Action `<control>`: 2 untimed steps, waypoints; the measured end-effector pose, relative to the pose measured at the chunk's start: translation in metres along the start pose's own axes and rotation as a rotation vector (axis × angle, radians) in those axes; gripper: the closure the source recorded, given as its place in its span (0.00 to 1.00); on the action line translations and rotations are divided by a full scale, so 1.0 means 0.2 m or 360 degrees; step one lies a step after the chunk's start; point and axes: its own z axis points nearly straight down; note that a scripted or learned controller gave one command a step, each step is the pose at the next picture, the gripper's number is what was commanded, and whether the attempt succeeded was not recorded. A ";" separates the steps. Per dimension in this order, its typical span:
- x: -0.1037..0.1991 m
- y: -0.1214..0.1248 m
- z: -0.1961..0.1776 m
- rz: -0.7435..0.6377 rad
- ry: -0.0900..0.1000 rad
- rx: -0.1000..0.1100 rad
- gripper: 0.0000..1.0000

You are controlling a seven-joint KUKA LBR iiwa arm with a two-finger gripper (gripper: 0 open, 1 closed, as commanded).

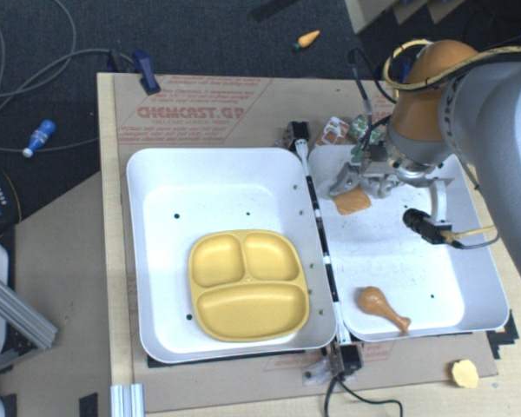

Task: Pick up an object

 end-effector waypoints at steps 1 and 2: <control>0.02 0.01 0.00 -0.0002 0.0000 -0.0003 0.00; 0.02 0.02 -0.06 -0.0002 -0.0001 -0.0012 1.00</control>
